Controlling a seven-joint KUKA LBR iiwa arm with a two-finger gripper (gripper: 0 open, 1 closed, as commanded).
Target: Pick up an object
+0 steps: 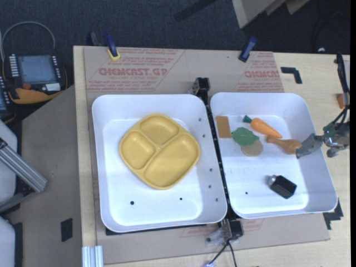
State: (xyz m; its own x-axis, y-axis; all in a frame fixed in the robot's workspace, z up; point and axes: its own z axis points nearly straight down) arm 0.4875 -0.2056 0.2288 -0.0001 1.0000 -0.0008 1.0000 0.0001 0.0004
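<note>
The right bin (pixel 311 199) holds several small objects. An orange carrot (pixel 265 128) lies near its back, beside a green leafy piece (pixel 243 136) that rests on a tan disc (pixel 252 148). A brown flat block (pixel 223 126) sits at the bin's left, a brown wooden piece (pixel 283 144) lies right of the carrot, and a black block (pixel 282 186) lies toward the front. My gripper (pixel 312 144) reaches in over the bin's right rim, its tip just right of the wooden piece. Nothing shows held in it.
The left bin (pixel 105 193) bears a yellow divided plate (pixel 159 150) in its middle. Black clamps (pixel 201 85) sit between the bins at the back. A pendant with a screen (pixel 34 71) lies off the bench at far left.
</note>
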